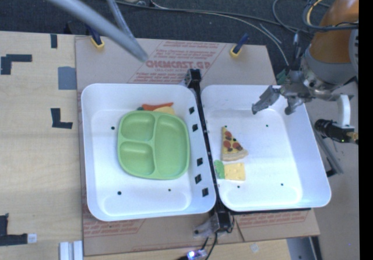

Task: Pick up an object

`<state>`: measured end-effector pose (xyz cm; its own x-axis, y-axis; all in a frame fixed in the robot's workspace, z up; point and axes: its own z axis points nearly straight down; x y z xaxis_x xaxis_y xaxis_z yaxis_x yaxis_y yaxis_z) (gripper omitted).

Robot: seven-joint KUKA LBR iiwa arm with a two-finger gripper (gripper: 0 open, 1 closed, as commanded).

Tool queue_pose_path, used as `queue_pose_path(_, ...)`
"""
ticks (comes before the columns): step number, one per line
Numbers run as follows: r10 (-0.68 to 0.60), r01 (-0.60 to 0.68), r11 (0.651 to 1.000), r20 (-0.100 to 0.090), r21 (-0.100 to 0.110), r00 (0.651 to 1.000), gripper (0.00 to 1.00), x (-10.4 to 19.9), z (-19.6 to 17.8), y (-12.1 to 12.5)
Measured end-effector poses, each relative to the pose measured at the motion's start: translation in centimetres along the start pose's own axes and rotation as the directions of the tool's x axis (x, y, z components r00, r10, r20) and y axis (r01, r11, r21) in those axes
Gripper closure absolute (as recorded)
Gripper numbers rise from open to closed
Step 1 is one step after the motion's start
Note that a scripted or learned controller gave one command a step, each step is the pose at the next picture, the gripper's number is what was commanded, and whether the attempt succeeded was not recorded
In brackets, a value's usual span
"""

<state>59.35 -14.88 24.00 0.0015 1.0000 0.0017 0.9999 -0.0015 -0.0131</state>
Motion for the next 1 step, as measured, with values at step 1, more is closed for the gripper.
queue_pose_path(1,-0.003,0.003,1.0,0.002,-0.012,1.0,0.0,0.03,-0.67,0.24)
